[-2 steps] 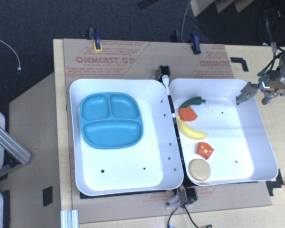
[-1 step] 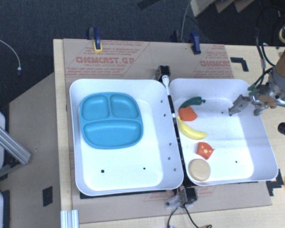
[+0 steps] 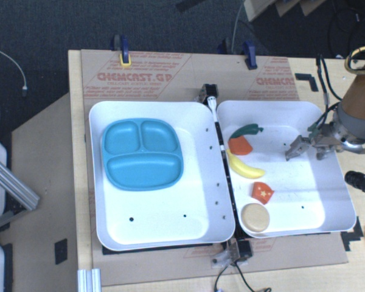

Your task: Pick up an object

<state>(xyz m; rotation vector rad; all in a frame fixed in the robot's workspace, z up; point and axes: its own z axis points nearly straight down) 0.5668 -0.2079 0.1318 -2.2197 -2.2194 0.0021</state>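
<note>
Camera view: banana (image 3: 246, 166) in right bin (image 3: 328, 205).

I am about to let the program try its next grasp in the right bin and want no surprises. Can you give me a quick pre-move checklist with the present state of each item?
1. Gripper over the right bin: ok.
2. Nothing between its fingers: ok.
3. Banana, red pepper, small red piece and tan round piece lie apart from the gripper: ok.
4. Banana touches pepper, so a clean single grasp: cannot tell.
5. Blue plate sits in the left bin, out of the way: ok.
</note>
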